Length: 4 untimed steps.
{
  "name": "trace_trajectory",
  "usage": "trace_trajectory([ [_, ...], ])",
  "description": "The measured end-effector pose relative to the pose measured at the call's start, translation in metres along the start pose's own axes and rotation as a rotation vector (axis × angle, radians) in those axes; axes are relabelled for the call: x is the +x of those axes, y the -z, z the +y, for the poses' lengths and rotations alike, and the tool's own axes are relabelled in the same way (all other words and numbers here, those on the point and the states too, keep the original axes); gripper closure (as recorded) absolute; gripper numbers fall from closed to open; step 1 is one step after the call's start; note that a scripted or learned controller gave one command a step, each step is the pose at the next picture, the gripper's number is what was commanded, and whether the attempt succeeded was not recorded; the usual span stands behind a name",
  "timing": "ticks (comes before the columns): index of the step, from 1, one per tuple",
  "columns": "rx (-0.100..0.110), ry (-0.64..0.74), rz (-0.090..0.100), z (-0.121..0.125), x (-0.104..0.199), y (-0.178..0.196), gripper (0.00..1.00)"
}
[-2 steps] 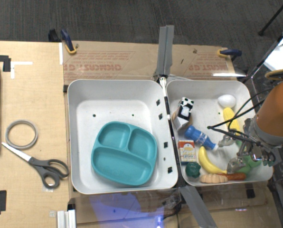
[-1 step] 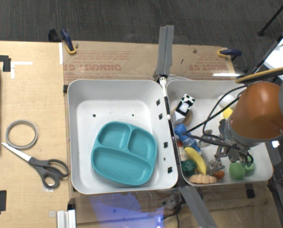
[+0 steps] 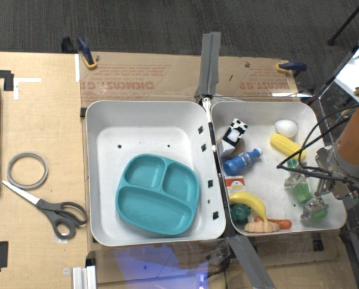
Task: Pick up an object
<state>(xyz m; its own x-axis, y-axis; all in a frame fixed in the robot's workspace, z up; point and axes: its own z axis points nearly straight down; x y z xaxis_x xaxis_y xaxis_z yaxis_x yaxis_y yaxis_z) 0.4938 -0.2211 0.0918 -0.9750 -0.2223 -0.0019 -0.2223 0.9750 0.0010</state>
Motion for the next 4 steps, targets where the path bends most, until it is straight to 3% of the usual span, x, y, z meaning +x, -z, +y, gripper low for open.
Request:
trace_trajectory([
  [1,0.000,0.173,-0.004,-0.014,-0.068,0.001,0.00],
  [2,0.000,0.168,-0.002,-0.001,-0.073,0.000,0.00],
  [3,0.002,0.227,-0.004,-0.018,-0.082,0.001,0.00],
  [4,0.000,0.219,-0.002,0.010,-0.075,0.001,0.00],
])
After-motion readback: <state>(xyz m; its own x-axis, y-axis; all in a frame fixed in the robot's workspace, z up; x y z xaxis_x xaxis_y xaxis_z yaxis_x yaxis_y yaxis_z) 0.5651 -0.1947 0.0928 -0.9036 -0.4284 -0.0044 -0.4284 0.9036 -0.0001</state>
